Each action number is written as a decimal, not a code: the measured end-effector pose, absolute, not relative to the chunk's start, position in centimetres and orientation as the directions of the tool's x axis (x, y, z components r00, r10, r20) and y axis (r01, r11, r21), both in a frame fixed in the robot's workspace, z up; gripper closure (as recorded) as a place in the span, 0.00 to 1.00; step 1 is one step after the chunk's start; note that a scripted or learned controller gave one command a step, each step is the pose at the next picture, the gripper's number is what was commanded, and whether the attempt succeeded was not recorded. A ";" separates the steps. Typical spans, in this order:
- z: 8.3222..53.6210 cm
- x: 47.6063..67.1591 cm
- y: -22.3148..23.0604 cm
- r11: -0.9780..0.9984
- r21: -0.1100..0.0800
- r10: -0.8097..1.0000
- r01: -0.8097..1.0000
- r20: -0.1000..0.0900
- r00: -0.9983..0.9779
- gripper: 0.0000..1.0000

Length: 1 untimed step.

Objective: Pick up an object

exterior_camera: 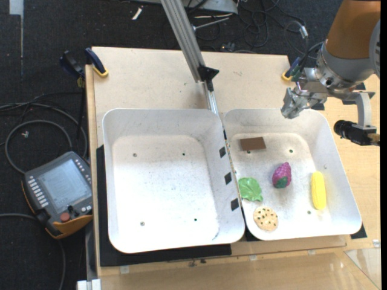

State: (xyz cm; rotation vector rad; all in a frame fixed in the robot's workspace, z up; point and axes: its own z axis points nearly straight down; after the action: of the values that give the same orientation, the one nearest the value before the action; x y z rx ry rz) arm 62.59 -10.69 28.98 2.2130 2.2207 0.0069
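Hand [294, 106] hangs above the right bin's [338, 162] one-o'clock rim, grip state impossible to tell; nothing picked yet; the purple fruit [281, 174] lies mid-bin, the corn [318, 190] at three o'clock of it.

Bins, white, shallow: 2, left bin [121, 162] & right bin [338, 162]. Right bin contents, 5 items, 1 ea.: brown block [253, 144]; purple grape bunch [281, 175]; yellow corn cob [318, 190]; green leaf [250, 189]; cookie [265, 218].
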 end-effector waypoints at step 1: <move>27.2 60.2 -5.6 0.007 -0.003 1.000 1.000 0.001 -0.007 1.00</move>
State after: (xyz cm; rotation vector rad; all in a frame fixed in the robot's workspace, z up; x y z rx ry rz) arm 60.20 -5.57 27.15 2.2156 2.2309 -0.0020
